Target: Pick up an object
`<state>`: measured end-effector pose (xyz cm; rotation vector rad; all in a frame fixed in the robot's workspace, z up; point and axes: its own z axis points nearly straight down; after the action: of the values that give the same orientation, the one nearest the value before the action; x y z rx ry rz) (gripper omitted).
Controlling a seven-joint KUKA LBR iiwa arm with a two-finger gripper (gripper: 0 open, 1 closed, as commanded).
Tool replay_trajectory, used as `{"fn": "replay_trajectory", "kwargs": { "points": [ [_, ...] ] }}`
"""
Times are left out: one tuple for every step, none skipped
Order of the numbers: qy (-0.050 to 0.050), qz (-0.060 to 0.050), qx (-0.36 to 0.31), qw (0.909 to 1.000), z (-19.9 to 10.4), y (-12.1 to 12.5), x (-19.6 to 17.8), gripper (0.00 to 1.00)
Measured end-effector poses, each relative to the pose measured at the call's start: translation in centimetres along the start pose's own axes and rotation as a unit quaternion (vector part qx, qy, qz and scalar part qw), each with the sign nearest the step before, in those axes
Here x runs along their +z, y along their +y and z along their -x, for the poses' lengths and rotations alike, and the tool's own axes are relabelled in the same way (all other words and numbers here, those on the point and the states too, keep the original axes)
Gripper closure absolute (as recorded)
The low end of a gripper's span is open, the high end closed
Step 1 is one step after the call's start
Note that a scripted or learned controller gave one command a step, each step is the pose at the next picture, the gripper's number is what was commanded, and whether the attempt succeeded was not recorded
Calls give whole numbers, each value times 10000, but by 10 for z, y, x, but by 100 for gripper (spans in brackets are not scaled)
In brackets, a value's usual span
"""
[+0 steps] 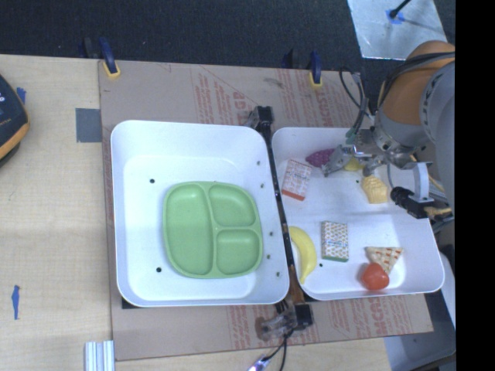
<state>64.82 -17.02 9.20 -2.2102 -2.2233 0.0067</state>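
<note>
A: Where is the arm right now?

B: It reaches in from the right, and the claw [346, 159] hangs low over the far end of the right bin [421, 284], near the middle of that back wall. Its tip sits just beside a small purple object [319, 158], with a pale yellow piece [375, 189] close by on the other side.

A: Is it holding anything?

B: Nothing shows between the fingers, and I cannot tell whether they stand apart or together; the wrist hardware and cables crowd that spot.

A: So which step is this?

B: I'd judge it the approach or the descent onto a target, with nothing lifted yet. Every candidate lies on the bin floor: the purple object, the yellow piece, a white and red packet [295, 180] by the divider, a patterned packet [334, 240] in the middle, a banana [303, 251] against the near left wall, a red ball [375, 277] and a wedge-shaped piece [384, 256] touching it.

A: And the left bin [131, 207]?

B: It carries a green divided plate [211, 228], well apart from the claw.

A: What does the next move call for?

B: Probably settling on the purple object, since it is nearest. The claw would need to straddle it squarely, close, then rise straight up. The back wall is close, so there is little room for a fingertip on that side, and a small item could slide away on the smooth worktop bin
</note>
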Motion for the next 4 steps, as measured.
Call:
{"fn": "replay_trajectory", "kwargs": {
  "points": [
    [24,-70,-2,10000,21,5,1,0],
    [-1,-30,4,10000,13,5,0,0],
    [0,-5,5,10000,7,7,0,0],
    [-3,8,0,10000,-36,8,0,0]
  ]
}}
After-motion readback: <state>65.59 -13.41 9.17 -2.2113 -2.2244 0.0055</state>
